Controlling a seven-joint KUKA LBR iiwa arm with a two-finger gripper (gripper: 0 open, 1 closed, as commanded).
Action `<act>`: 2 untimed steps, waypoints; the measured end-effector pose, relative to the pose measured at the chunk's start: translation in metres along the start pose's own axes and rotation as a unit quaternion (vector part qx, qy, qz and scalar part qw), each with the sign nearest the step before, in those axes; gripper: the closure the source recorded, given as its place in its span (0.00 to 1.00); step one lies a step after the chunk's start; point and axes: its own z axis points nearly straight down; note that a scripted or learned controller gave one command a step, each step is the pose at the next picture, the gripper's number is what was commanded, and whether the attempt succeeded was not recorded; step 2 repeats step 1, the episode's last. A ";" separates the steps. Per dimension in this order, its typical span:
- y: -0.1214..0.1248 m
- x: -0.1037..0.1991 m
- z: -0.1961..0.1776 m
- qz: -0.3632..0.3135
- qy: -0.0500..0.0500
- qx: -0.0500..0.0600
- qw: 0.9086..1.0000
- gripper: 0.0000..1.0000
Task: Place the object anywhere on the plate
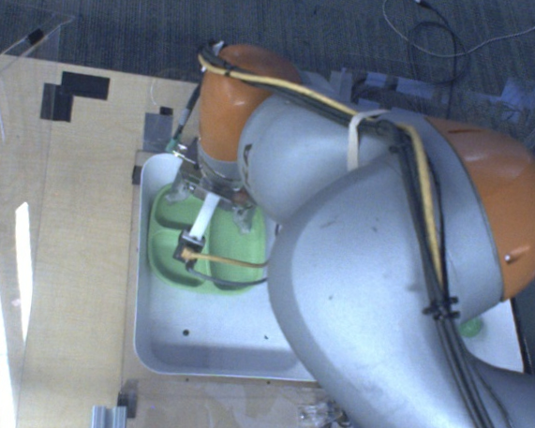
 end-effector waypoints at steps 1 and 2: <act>0.000 0.000 0.000 0.000 0.000 0.000 1.000 0.00; 0.000 0.000 0.000 0.000 0.000 0.000 1.000 0.00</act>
